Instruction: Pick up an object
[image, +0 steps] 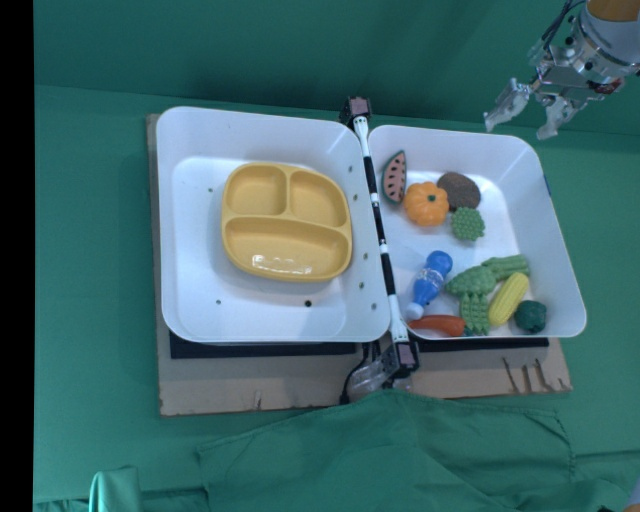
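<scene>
A robot's two-finger gripper (528, 108), fingers spread apart and holding nothing, hangs above the far right corner of the right-hand bin (553, 215), where a jumble of toy food waits to be picked. The likeliest candidate, an orange pumpkin (427, 203), sits toward the bin's far left, touching a watermelon slice (395, 177) on one side and lying just beside a brown potato (459, 188) on the other, with a green broccoli floret (467, 224) nearer. It looks light, hollow and fairly stiff, its smooth ribbed skin liable to slip, so a grip across its widest middle seems safest. Nearer lie a blue bottle (428, 279), a yellow corn cob (508, 297) and a carrot (438, 324). A yellow divided plate (287, 221) occupies the left bin (190, 150).
</scene>
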